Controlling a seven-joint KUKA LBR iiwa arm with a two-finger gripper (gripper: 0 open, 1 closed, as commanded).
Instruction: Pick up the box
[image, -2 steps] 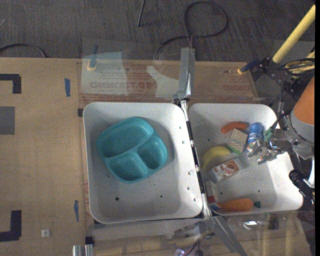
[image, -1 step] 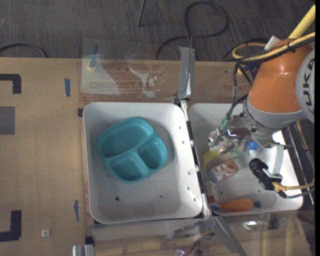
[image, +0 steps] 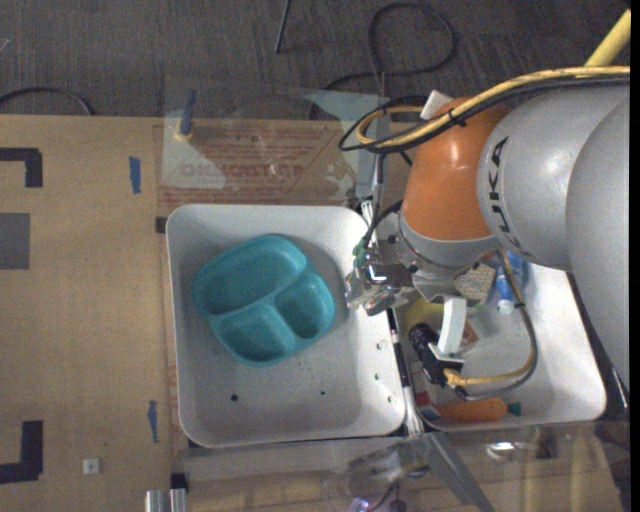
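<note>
arm reaching in from 3 o'clock, grey, with the orange band hanging over the right bin. claw tucked beneath that band and wrist, hidden from above; cannot tell whether spread or pressed together, nor whether touching anything. black cable with a yellow plug looping below the wrist toward 6 o'clock.

box hard to make out: a small speckled, printed patch peeking out at the wrist's 4 o'clock edge inside the right bin, possibly the box, mostly covered by the arm. just beside it, toward 3 o'clock, a small blue and white item. at the bin's 6 o'clock wall, an orange object.

left bin white and shallow, touching the right bin along their shared edge. inside it, toward 10 o'clock, a teal divided tray with three compartments, tilted.

counter tan, marked with black corner brackets and bits of blue tape. at 12 o'clock of the left bin, a clear sheet lying flat. beyond the counter, at 12 o'clock, dark carpeted floor with loose black cables.
</note>
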